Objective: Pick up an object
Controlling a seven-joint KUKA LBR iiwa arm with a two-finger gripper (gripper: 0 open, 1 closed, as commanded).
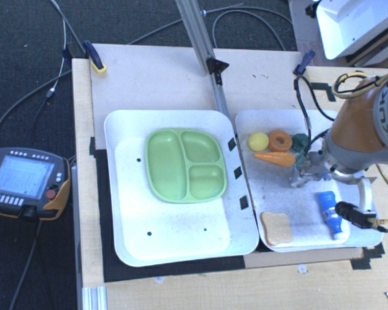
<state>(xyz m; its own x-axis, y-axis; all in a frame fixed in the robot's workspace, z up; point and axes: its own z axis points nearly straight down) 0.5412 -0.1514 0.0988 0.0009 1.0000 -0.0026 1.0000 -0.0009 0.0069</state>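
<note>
In the right bin (281, 202) lie a yellow ball (258, 141), an orange ring (280, 139), an orange carrot (275, 159) with a green top, a blue tube (330, 214) and a tan slice of bread (277, 228). My gripper (302, 175) hangs low over the bin floor, just right of the carrot's green end and left of the blue tube. No object shows between its fingers. The grey arm with its orange band (361, 118) comes in from the right.
The left bin (126, 237) holds a green divided plate (185, 165). A slanted metal pole (204, 34) crosses the bench's back. A teach pendant (26, 183) lies on the floor at left. Cables (301, 102) hang near the arm.
</note>
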